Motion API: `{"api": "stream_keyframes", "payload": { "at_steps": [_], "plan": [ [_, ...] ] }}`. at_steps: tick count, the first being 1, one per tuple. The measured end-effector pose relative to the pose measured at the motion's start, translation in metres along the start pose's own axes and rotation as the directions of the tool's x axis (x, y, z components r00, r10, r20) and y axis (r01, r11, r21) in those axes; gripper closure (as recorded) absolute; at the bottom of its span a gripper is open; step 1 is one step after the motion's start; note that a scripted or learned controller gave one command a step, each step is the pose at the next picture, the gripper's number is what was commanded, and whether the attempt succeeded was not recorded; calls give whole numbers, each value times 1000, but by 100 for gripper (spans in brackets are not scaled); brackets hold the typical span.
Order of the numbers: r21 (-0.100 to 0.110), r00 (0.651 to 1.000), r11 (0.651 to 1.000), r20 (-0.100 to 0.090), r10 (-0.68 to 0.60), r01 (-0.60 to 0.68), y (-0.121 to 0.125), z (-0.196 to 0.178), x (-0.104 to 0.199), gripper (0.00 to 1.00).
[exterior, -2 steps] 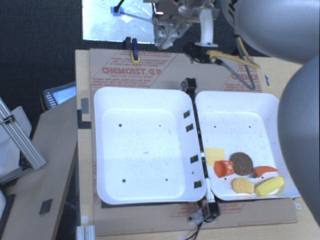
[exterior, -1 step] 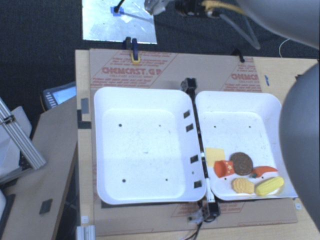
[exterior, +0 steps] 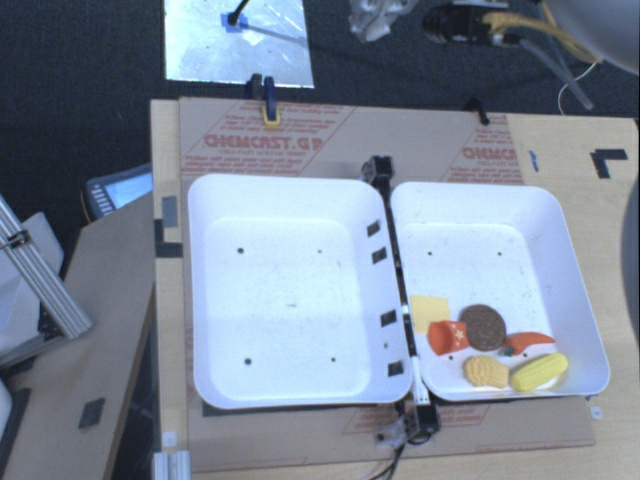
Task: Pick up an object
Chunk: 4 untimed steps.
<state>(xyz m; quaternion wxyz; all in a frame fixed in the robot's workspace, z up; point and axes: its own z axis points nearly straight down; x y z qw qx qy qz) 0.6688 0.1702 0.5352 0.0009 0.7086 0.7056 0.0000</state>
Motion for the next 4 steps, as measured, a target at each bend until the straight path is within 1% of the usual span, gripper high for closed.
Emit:
{"api": "stream_keyframes", "payload": {
  "at_steps": [1, 2, 3, 4],
  "plan": [
    [0, 1000, 1000, 2, 5, -5, 0, 0, -102, 100],
    [-1, 1000, 1000, 1, 2, -2, -1, 0, -168, 100],
    [-2, 1000, 1000, 2, 3, -3, 0, 0, -263, 100],
    [-2, 1000, 1000, 2, 1, -1, 0, 0, -339, 100]
  ]
}}
